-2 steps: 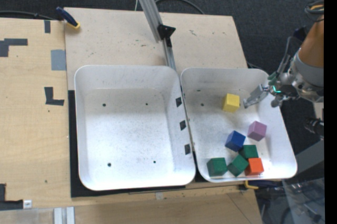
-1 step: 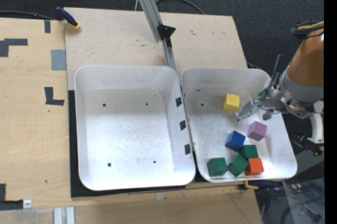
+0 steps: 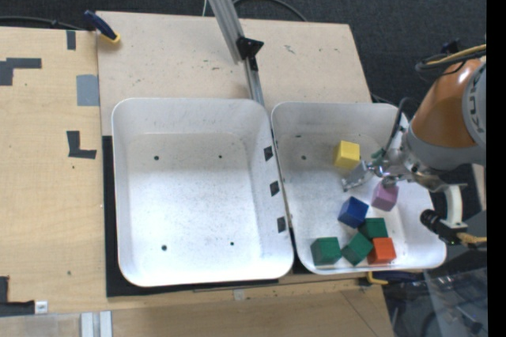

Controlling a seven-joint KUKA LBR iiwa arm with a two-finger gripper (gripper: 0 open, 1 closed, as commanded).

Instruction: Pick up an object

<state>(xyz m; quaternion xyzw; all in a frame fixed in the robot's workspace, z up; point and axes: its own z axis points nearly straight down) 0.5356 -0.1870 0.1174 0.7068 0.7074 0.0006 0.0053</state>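
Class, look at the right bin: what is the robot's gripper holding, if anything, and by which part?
It cannot be told. The gripper sits low in the right bin between the yellow block and the pink block.

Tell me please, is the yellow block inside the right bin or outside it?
Inside. The yellow block lies on the floor of the right bin, within its walls.

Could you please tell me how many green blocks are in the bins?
3, all in the right bin near its front edge: green blocks at and. The arm may hide others.
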